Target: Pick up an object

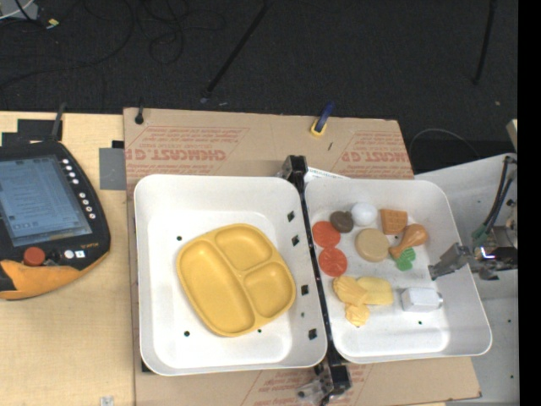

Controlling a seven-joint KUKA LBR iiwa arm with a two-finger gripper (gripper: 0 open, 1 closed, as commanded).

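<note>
- Right bin [461, 328]: every toy food piece lies loose in it, so by my reading no pick is made yet.
- Yellow tray [237, 277]: in the left bin, well apart.
- White block [420, 299]: the piece nearest the right bin's right rim.
- Gripper [448, 265]: over that rim, holding nothing; whether parted or closed, I cannot tell.

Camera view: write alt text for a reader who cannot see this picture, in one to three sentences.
Two shallow white bins sit side by side on a bench: the left bin holds a yellow divided plate, and the right bin holds a cluster of small toy foods. The robot's hand reaches in at the right bin's right edge.
</note>
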